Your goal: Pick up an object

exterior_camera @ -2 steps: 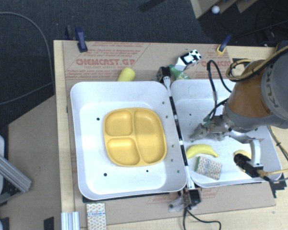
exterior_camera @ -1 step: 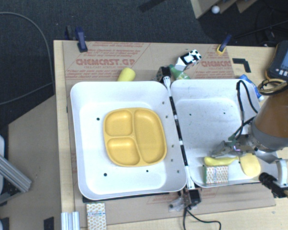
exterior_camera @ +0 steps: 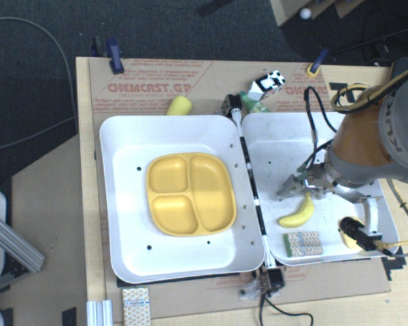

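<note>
Gripper (exterior_camera: 300, 184) over the banana (exterior_camera: 297, 214) in the right bin (exterior_camera: 272, 138).
We see the banana lying on the bin floor just below the fingertips, not between them; we cannot tell its state.

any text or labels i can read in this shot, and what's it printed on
"CHEMCAST GP" in red, printed on the brown board under the bins, behind the left bin.
A line of smaller red print runs along the board's far edge, above that: too small to read.
The small packet in the right bin has a printed pattern: too blurred to read.
The patterned block at the bench's near edge: unreadable.
</note>
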